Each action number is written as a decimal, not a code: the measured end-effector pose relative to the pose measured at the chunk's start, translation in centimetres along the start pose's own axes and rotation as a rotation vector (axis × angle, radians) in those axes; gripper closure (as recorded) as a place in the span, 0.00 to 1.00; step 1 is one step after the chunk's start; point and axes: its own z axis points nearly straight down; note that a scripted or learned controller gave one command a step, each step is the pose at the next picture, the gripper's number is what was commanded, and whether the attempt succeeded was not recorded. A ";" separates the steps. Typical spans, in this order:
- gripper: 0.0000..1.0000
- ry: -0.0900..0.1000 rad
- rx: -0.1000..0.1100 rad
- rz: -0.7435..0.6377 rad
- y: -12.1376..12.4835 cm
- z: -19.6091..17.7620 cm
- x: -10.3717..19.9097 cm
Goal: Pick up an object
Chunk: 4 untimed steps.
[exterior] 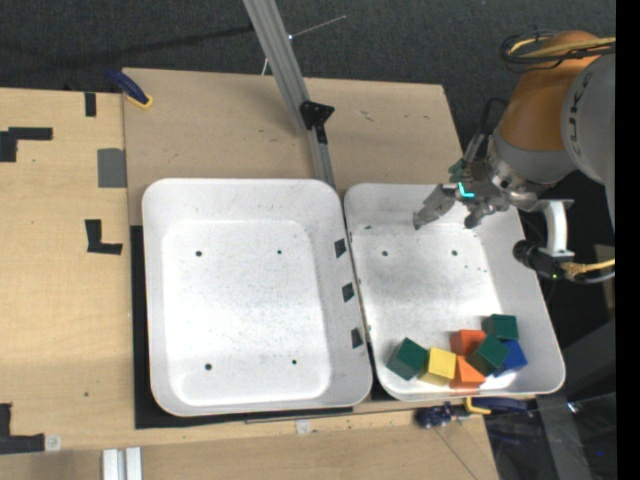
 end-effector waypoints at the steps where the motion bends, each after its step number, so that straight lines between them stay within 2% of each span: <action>1: 0.00 -0.001 -0.004 -0.001 0.1 -0.2 0.0; 2: 0.00 -0.001 0.003 0.000 -0.1 6.3 0.4; 3: 0.00 -0.002 0.001 0.000 -0.2 10.2 0.4; 4: 1.00 -0.001 -0.003 -0.002 -0.1 9.0 0.5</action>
